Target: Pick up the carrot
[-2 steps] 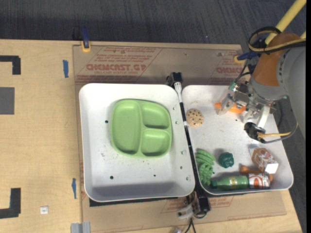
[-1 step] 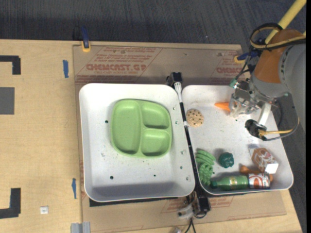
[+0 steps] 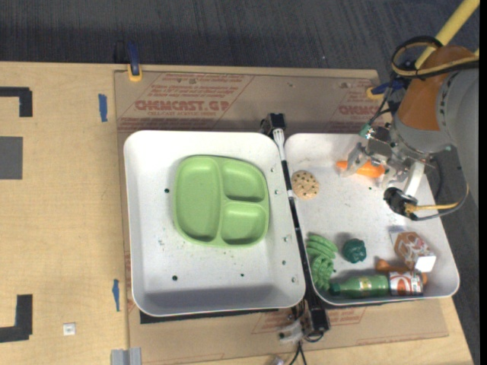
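Note:
The carrot (image 3: 369, 169) is a small orange piece lying in the upper part of the right bin (image 3: 450, 268), near its far wall. My gripper (image 3: 378, 153) hangs directly over it, low and close to the carrot's top; the grey wrist with its orange band (image 3: 421, 105) comes in from the upper right. The gripper body hides part of the carrot, and I cannot see whether the two touch.
The right bin also holds a round cookie (image 3: 304, 183), a green leafy piece (image 3: 320, 255), a dark green lump (image 3: 353, 250), a green bottle (image 3: 370, 284) and a red-and-white packet (image 3: 412, 247). A green divided plate (image 3: 222, 199) lies in the left bin (image 3: 144, 226).

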Controlling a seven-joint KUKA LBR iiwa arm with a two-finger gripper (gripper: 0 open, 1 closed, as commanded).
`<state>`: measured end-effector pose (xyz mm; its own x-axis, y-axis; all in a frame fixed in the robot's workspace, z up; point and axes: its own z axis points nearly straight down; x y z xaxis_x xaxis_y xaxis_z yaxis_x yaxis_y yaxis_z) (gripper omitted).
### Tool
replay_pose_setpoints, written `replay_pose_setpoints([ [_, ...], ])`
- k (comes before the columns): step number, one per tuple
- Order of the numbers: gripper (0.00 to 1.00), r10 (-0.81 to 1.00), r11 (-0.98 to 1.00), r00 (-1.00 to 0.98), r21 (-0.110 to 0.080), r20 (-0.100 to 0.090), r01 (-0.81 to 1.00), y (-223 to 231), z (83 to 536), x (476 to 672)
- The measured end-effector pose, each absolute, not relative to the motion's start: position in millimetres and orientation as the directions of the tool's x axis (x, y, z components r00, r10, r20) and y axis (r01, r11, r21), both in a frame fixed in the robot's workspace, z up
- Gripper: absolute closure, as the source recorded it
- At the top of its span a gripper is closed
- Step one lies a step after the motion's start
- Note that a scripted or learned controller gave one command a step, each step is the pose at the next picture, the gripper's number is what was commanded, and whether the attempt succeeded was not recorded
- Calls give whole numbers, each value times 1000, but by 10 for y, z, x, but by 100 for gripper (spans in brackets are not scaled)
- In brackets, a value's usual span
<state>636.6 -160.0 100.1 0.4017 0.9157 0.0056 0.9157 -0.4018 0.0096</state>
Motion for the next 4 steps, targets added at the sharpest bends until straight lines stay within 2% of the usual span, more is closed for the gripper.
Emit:
replay_pose_setpoints([
  [1, 100, 916, -401, 401, 11, 5, 916, -1598, 1104, 6372],
  [2, 0, 916, -401, 401, 11, 5, 916, -1597, 1103, 6372],
  [3, 0, 882, -472, 472, 2, 3, 882, -1788, 883, 6335],
  [4, 100, 882, -471, 471, 9, 6, 882, -1775, 1001, 6358],
])
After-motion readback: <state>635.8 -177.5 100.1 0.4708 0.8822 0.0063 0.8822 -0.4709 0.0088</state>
